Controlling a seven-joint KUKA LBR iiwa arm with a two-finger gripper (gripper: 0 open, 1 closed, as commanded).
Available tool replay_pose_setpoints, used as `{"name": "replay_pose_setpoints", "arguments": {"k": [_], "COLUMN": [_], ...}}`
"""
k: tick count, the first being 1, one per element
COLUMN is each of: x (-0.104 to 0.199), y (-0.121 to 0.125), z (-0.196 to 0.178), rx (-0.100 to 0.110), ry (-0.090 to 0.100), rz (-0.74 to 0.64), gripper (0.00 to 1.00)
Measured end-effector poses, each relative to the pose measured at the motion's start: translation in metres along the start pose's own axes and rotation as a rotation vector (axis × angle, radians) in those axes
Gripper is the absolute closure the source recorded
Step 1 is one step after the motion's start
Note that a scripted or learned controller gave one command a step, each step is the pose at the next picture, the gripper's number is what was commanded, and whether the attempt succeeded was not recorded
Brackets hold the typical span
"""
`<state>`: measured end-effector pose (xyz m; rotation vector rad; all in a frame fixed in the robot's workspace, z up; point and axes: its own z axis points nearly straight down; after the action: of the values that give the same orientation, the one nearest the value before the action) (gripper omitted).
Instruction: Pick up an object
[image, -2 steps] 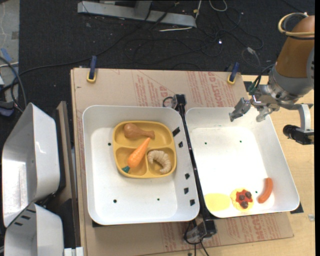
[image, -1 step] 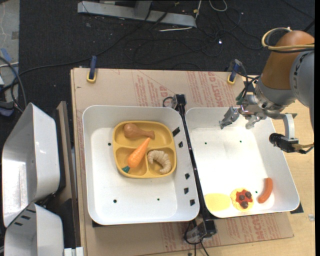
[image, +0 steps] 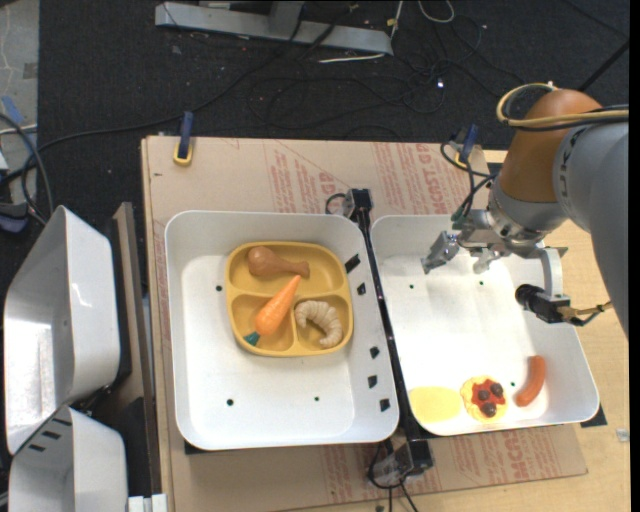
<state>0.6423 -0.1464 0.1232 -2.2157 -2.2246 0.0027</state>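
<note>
The gripper (image: 462, 254) is hovering with its fingers spread and nothing between them, over the far end of the right bin (image: 440, 300). A sausage (image: 531, 381), a tart (image: 485, 396) and a yellow disc (image: 434, 403) are lying along that bin's near edge, well apart from the gripper.

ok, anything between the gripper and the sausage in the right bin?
Nothing visible. The gripper is over the right bin's far end; bare white floor lies between it and the sausage at the near right corner.
</note>
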Motion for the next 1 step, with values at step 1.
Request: {"name": "replay_pose_setpoints", "arguments": {"k": [1], "x": [0.0005], "y": [-0.0003], "z": [0.0329], "rx": [0.0], "ry": [0.0], "rz": [0.001], "gripper": [0.0]}}
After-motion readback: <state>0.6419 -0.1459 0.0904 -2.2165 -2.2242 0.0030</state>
